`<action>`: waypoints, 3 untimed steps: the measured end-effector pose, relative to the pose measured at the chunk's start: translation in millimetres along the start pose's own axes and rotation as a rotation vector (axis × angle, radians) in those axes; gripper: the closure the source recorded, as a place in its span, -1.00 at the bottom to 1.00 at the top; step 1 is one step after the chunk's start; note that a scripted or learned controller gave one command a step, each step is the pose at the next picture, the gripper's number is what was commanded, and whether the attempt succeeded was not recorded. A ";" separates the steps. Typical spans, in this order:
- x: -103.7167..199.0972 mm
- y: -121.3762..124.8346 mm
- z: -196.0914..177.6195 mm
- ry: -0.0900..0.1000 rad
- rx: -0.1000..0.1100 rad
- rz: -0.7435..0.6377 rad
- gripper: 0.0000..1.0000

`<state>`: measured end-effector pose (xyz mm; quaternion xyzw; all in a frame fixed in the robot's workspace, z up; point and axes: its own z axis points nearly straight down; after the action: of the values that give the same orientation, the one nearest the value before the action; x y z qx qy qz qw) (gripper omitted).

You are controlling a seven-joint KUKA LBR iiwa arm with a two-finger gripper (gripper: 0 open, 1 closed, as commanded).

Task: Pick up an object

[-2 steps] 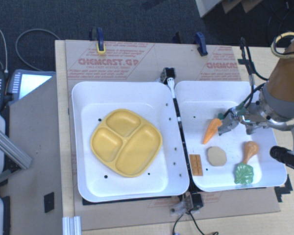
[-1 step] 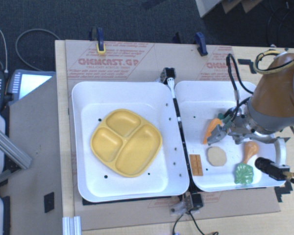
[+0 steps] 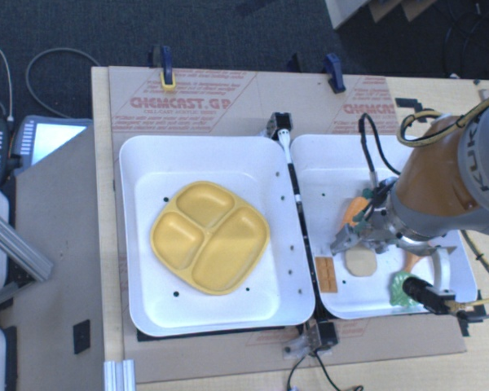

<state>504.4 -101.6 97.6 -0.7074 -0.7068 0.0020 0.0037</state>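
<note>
In the camera view, the arm (image 3: 440, 177) reached in over the right bin (image 3: 326, 157), and its end effector (image 3: 360, 241) hung low among the small objects there; the wrist hid the tips, so nothing could be said of its state. Taking the right bin as the landmark, a pale round disc (image 3: 360, 262) lay on its floor near the front, just below the end effector and possibly touching it. An orange piece (image 3: 356, 209) sat toward the bin's middle, partly behind the arm's cabling. A brown rectangular block (image 3: 326, 274) lay by the bin's left wall at the front, and a green item (image 3: 403, 290) rested in its front right part. Beyond the bin's left wall, the left bin (image 3: 138, 218) carried a yellow divided plate (image 3: 210, 236). The disc looked the likeliest target. A good grasp would probably mean centring over the disc, straddling its edges without nudging the orange piece, descending until the tips reached the bin floor, then lifting straight up, since a low flat object slips out easily.
</note>
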 end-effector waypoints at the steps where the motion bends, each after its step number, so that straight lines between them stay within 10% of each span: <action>1: -0.7 1.7 -14.0 -0.003 -0.009 0.001 1.00; 3: 4.5 12.9 -133.1 -0.005 -0.016 -0.002 1.00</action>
<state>518.4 -97.4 230.6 -0.7067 -0.7075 -0.0022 -0.0037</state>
